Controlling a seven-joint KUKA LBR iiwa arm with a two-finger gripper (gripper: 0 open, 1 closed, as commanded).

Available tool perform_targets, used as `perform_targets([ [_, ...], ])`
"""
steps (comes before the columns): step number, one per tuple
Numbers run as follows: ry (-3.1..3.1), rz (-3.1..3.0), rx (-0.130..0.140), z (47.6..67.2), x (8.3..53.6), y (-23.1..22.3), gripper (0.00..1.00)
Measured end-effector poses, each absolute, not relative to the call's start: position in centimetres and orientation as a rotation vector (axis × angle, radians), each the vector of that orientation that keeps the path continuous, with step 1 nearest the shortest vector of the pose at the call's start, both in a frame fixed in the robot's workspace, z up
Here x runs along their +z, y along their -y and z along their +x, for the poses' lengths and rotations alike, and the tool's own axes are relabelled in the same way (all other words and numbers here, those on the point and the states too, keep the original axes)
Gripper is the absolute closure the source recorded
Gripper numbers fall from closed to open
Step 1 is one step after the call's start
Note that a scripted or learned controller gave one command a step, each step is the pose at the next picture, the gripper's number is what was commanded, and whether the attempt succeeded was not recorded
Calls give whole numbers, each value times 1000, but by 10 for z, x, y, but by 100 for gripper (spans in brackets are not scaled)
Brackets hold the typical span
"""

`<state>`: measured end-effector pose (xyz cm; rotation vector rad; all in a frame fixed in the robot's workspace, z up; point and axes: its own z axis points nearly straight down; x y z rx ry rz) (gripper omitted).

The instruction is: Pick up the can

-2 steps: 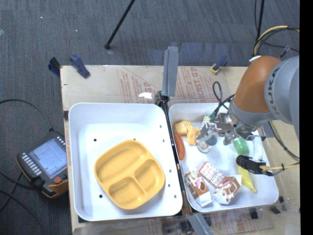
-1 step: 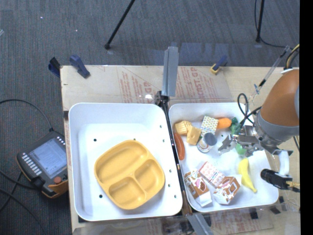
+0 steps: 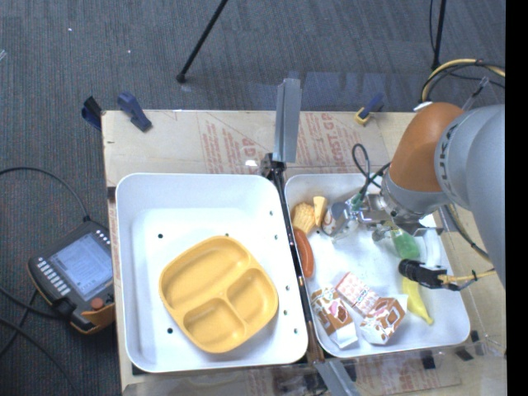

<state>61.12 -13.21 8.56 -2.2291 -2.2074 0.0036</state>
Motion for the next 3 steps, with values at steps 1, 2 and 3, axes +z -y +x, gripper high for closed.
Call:
perform_targets([
  [1,2194,-2242,1,552,87,165,0],
  [2,2146,-2288,2,574,114,120,0],
  [3,1940,-2466,6,644,86,101,0],
])
